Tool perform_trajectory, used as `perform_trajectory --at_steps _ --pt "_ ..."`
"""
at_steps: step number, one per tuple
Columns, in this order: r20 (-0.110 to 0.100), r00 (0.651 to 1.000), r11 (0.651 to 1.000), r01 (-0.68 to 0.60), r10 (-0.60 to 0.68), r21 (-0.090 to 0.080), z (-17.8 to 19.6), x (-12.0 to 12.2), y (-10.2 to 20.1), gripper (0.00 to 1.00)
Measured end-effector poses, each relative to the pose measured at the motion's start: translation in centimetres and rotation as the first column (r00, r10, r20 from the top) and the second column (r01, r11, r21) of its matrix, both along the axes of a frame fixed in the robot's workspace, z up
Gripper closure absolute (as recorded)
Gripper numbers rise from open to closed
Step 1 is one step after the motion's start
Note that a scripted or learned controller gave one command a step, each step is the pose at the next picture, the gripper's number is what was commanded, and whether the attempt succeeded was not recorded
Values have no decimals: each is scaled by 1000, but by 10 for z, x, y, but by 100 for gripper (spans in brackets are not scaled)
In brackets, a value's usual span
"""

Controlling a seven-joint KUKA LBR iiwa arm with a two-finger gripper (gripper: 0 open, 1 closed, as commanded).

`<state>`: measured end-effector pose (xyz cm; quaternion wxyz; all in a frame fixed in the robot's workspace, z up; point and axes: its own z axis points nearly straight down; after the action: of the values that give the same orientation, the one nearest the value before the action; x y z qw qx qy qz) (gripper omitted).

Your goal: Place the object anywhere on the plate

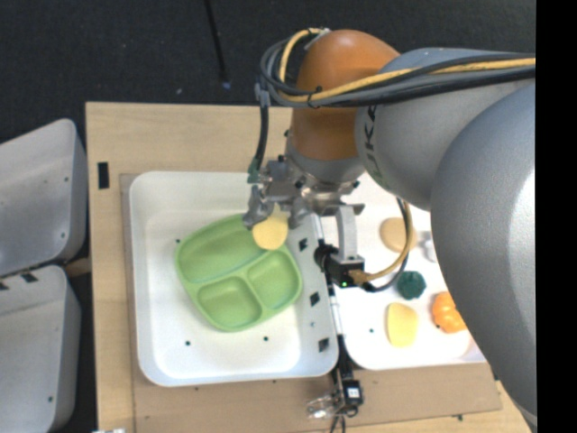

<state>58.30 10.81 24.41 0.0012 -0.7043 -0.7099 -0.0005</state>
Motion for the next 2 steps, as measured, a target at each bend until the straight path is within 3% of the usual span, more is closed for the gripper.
perform_trajectory --at_steps 2 --pt "1 1000 1000 0 0 -1 4 -13 105 100"
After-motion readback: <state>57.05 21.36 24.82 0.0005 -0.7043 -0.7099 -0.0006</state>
